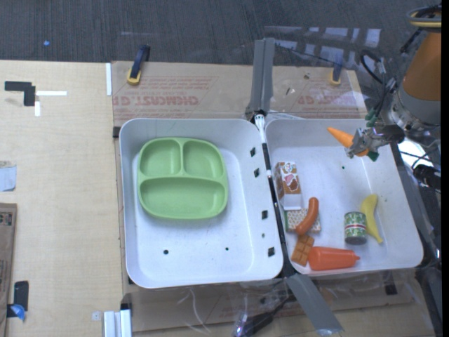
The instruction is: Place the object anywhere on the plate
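At the near edge of the right bin (410, 209) lies a large orange carrot (332, 258), long axis running left to right, with a small brown waffle piece (302, 248) touching its left end. Just beyond sit a green-labelled can (356, 227) and a yellow banana (372, 216) leaning beside it, and to their left a sausage (308, 215) resting across a small carton (288, 181).

Farther back, near the bin's far right corner, the gripper (365, 146) hangs off the grey arm (419, 83). A small orange carrot (341, 136) sticks out from it toward the left, pointed end leading. It appears pinched between the fingers, which look closed on its thick end, though the contact itself is small and hard to read.

The green plate (183, 177), split into three compartments, sits in the left bin (203, 258), toward its far left. It lies well apart from the gripper, straight to the left and slightly nearer, across the divider between the bins. The coming move is, I judge, a leftward carry over that divider.
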Controlling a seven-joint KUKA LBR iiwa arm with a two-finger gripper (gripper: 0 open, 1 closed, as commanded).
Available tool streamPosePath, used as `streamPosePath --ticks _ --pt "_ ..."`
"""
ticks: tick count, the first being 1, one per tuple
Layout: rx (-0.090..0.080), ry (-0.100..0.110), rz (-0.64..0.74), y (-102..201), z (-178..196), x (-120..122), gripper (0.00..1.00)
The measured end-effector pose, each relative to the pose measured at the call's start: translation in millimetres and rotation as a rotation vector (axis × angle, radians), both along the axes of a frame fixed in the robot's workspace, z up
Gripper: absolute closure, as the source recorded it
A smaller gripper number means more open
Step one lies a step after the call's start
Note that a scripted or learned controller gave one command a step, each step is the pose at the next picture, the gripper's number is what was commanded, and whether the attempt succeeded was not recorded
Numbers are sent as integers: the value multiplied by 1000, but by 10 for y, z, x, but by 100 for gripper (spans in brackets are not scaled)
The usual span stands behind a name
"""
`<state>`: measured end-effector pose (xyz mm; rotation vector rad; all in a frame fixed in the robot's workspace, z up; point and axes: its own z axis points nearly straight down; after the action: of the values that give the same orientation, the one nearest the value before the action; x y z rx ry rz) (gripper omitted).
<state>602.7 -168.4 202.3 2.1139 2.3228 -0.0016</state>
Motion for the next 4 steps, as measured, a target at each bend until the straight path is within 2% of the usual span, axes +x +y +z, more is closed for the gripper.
streamPosePath --ticks 1,2,3,4 --pt "1 2 76 712 115 -725 100" --pt "1 4 136 1253 -121 -854 100" --pt "0 2 196 2131 -38 -844 100" --pt "0 3 286 2645 -19 -251 100"
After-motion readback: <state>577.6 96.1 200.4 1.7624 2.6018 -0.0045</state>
